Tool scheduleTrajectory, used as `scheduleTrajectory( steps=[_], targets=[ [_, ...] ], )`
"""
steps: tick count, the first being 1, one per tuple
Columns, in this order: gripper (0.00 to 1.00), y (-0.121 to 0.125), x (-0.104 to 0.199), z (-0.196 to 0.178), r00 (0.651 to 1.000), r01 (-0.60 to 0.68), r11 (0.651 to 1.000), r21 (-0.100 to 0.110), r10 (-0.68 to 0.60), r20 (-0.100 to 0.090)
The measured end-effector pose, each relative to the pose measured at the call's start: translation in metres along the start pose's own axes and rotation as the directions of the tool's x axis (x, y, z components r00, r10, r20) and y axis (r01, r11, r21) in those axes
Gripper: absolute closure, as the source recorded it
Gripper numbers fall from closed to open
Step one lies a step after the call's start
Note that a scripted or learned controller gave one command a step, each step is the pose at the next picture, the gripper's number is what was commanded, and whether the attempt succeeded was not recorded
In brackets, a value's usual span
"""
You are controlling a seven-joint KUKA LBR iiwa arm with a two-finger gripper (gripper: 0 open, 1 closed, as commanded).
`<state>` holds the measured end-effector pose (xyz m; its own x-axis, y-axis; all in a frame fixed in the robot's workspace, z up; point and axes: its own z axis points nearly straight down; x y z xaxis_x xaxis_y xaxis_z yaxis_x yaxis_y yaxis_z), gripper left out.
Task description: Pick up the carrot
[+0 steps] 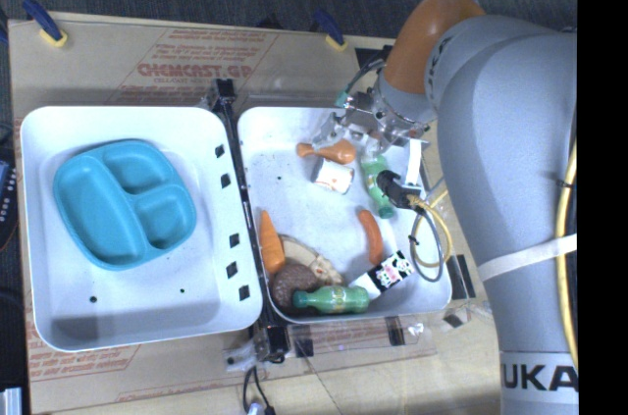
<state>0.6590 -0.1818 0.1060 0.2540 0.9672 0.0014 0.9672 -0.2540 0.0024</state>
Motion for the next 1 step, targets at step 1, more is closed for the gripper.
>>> scheduleTrajectory(
  steps=[1],
  targets=[
    [1.0, -0.0031, -0.0019, -0.0097, 1.0, 0.011, 1.0, 0.026, -0.012, 0.007]
  ],
)
